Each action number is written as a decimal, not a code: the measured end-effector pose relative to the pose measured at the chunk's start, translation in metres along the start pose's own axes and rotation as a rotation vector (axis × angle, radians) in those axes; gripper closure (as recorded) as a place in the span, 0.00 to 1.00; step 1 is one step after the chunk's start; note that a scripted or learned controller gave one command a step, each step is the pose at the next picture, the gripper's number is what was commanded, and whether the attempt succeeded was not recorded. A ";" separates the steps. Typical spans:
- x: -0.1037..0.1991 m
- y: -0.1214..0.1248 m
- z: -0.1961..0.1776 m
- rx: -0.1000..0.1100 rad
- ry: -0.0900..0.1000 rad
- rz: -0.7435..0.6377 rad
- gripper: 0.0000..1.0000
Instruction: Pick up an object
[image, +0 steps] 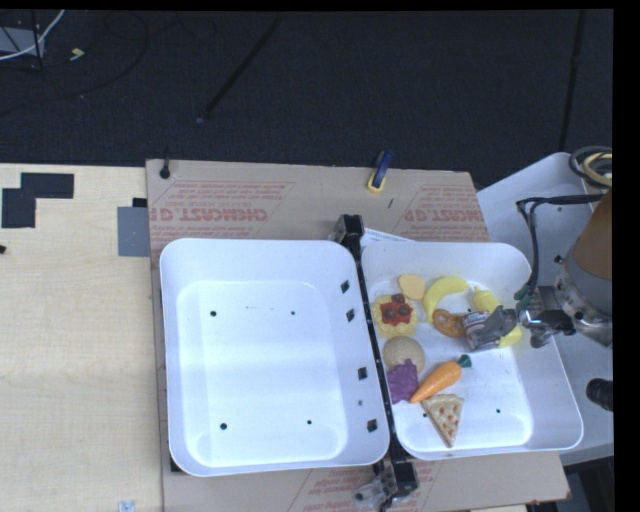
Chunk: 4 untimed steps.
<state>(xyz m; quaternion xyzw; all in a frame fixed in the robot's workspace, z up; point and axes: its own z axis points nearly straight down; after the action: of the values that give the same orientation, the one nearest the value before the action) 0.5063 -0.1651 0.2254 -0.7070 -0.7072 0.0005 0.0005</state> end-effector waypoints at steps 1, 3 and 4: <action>0.029 -0.034 0.119 0.012 0.006 -0.002 0.00; 0.064 -0.009 0.139 0.007 0.002 0.003 0.00; 0.063 -0.005 0.128 0.002 0.002 0.007 1.00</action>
<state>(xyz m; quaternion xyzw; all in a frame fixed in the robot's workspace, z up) 0.5007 -0.1021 0.0978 -0.7094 -0.7048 0.0007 0.0019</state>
